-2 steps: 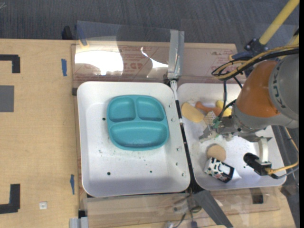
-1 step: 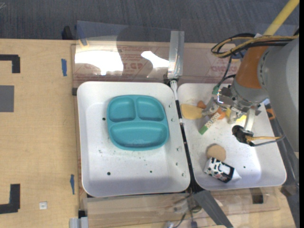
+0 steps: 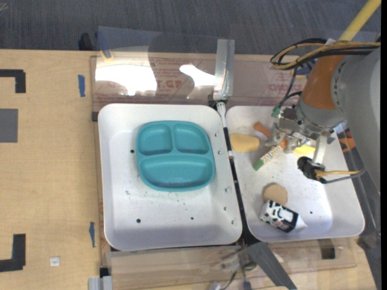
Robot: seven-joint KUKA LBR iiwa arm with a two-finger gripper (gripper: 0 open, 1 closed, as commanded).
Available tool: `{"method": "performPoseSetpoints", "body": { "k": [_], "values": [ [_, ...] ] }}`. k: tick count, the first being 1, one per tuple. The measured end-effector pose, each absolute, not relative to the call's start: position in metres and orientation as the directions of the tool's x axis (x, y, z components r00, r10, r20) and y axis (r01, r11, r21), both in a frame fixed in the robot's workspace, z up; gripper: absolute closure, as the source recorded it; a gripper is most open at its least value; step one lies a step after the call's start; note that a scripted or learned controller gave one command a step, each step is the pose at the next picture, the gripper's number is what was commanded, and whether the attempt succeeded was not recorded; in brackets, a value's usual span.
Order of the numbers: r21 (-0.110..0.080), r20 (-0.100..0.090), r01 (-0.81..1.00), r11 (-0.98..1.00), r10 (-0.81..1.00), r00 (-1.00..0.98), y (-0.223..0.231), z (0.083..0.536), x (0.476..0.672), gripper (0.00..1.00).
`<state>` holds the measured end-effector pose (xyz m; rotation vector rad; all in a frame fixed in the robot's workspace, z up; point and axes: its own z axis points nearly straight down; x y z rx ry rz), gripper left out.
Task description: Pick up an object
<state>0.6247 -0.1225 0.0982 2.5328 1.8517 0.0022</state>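
Objects lie scattered in the right shallow white bin (image 3: 338, 219), where the grey arm with its orange band (image 3: 318, 83) reaches in from the right. The two-finger gripper (image 3: 284, 142) sits low in the bin's far half, and I cannot tell how it is set, since the wrist hides it. Just beside it, on its left, lies a pale yellow rounded lump (image 3: 244, 142), smooth and plain, close to the bin's left wall. A small orange piece (image 3: 260, 127) lies just beyond that lump. A slim stick with a green end and speckled pale middle (image 3: 266, 157) lies tilted under the gripper. A bright yellow thing (image 3: 305, 149) shows partly behind the wrist. Nearer the front rest a tan round disc (image 3: 275, 192) and, touching it, a black-and-white patterned cup on its side (image 3: 279, 216). The left shallow white bin (image 3: 121, 216) bears a teal three-compartment plate (image 3: 175, 156).
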Motion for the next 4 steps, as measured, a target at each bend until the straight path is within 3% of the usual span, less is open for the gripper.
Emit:
{"method": "performPoseSetpoints", "body": {
  "k": [1,2,3,4],
  "values": [
    [-0.037,-0.003,0.998,0.059,0.998,-0.059,-0.103,0.085,0.658,1.0],
    [0.0,-0.001,0.998,0.069,0.998,-0.069,-0.094,0.087,0.667,0.0],
    [-0.008,-0.006,0.998,0.07,0.998,-0.07,-0.097,0.097,0.665,1.0],
    [0.011,0.0,0.995,0.095,0.996,-0.095,-0.042,0.191,0.669,1.0]
  ]
}}
